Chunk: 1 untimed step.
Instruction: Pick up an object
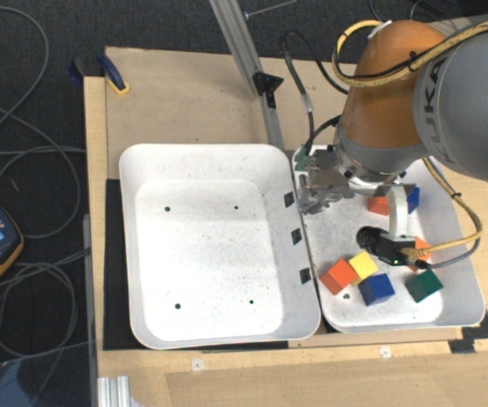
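Right now your pincer (316, 192) sits low in the right bin (401, 312), hard against its left wall, just beside the seam where both bins meet. You cannot tell whether it is released or clenched, because the arm (473, 100) covers much of it from this slant.

Your candidates crowd the front of that bin. The orange cube (340, 275), yellow cube (363, 265) and blue cube (377, 288) touch one another, near the front rim. The green cube (424, 285) stands just apart to their right. A strip of white floor separates the pincer from this cluster.

Farther back, what looks like a small orange block (379, 203) and a blue block (412, 197) lie partly under the wrist.

The left bin (202, 261) offers you wide open floor. Bare tabletop (185, 83) stretches beyond its far rim.
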### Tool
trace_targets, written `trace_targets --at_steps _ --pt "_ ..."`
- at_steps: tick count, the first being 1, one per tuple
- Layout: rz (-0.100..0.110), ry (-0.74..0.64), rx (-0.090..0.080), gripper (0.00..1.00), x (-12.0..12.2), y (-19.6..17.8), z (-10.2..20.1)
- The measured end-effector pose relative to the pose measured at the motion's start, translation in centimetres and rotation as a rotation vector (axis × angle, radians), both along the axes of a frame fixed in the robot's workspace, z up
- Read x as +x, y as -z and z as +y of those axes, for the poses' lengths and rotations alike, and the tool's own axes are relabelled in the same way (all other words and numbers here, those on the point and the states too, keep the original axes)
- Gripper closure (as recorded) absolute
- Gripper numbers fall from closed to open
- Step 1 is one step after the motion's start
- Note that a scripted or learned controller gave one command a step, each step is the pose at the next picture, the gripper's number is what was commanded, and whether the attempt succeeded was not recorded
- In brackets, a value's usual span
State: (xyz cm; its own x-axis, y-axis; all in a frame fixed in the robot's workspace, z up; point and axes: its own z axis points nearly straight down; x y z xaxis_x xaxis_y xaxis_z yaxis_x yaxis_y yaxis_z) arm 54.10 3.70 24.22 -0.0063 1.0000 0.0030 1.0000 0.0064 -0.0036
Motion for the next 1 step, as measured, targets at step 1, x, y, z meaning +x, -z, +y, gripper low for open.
trace_targets --at_steps 1 --pt "0.000 0.000 0.000 1.00 -0.92 0.48 4.49"
